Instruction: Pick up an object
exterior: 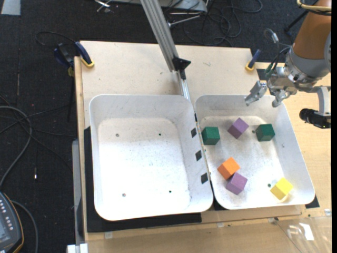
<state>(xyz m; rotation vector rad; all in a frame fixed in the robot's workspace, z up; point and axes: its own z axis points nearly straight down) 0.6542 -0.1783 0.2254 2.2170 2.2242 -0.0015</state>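
Nearest me, I see the small yellow cube (282, 188) lying tight in the near right corner of the right-hand shallow white bin (300, 157), almost against its rim, with little room around it. Just left of it, mid-bin, the purple cube (237, 183) and the orange cube (228, 167) sit touching at a corner, the orange one slightly farther. The left-hand shallow white bin (100, 141) lies alongside, the two rims meeting down the middle of the wooden bench (131, 67).

Farther in, I count three blocks in a loose row: a dark green cube (210, 135) near the bin's left wall, a second purple cube (238, 127) tilted on the floor, and a second green cube (265, 132) to the right. These three stand apart from each other, with open floor between them and the near group.

At the far right edge of that bin, I see the two-finger gripper (266, 95) hanging over the rim, its fingers (255, 95) spread apart with nothing between them. Behind it the grey arm with the orange band (311, 36) reaches in from the right. A slanted aluminium rail (160, 28) crosses the far bench.
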